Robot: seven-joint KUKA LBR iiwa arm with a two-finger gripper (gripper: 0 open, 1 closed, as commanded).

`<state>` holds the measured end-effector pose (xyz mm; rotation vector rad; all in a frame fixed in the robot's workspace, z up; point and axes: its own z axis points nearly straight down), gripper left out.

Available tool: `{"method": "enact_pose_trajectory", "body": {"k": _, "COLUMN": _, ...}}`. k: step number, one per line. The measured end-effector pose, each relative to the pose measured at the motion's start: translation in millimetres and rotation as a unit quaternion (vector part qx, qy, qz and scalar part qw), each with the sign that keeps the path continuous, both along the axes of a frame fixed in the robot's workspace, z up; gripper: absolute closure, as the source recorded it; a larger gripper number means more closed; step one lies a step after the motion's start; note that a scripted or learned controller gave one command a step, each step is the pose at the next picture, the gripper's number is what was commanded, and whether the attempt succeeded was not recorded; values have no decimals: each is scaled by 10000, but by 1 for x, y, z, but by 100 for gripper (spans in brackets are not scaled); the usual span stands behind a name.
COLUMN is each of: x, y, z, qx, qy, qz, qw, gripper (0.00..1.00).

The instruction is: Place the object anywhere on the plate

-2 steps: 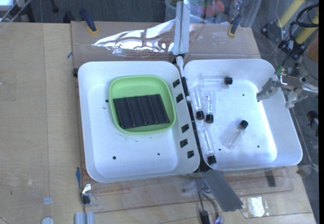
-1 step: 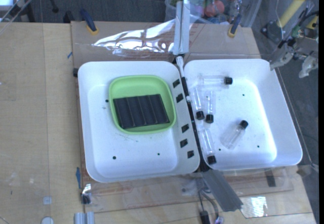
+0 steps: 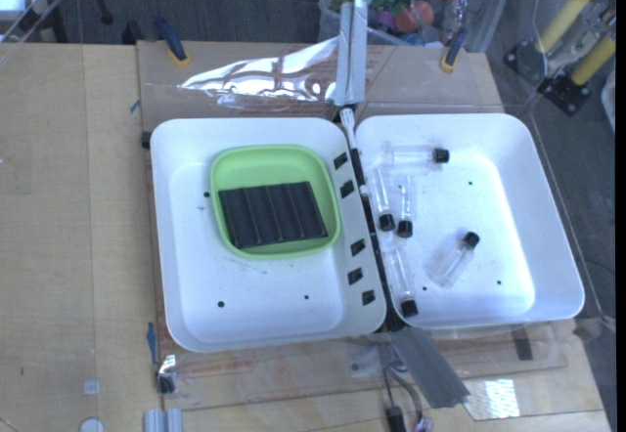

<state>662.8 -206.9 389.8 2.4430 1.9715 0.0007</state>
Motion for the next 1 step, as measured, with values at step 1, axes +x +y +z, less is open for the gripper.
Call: {"method": "enact_pose_trajectory", "body": {"k": 1, "x": 5, "y": -9, "z": 46, "qx": -3, "qy": -9, "qz": -528, "qw": 9986, "gripper": 0}}
